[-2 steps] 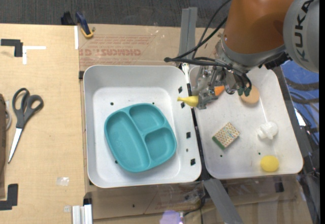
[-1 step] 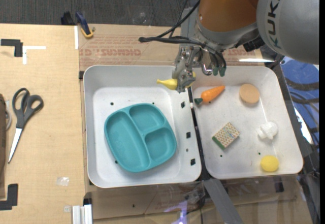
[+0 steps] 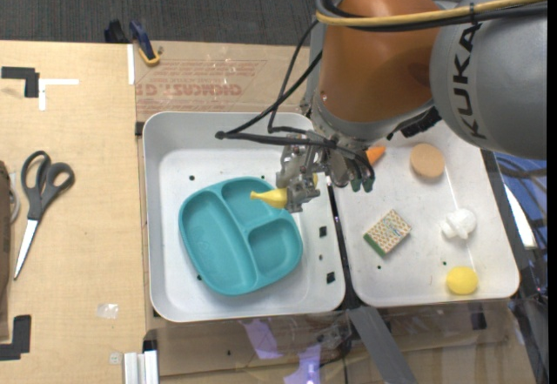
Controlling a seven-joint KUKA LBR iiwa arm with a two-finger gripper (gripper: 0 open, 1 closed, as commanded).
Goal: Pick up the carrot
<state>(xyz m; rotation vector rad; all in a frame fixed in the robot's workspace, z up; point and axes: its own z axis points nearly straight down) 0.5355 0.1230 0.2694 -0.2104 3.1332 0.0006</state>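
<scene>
The carrot (image 3: 375, 153) is mostly hidden behind the wrist; whether the hand (image 3: 300, 185) is closed cannot be told.

The grey-and-orange arm's gripper (image 3: 300, 185) hangs over the left white bin (image 3: 161, 225), beside a small yellow banana-shaped piece (image 3: 270, 197) on the teal divided plastic plate (image 3: 239, 239). An orange carrot (image 3: 375, 153) peeks out behind it.

The small orange carrot (image 3: 375, 153) lies mostly hidden beneath the bulky grey-and-orange arm (image 3: 383, 60), blocking it at twelve o'clock; bare white bin floor (image 3: 418, 217) lies open at six o'clock.
</scene>
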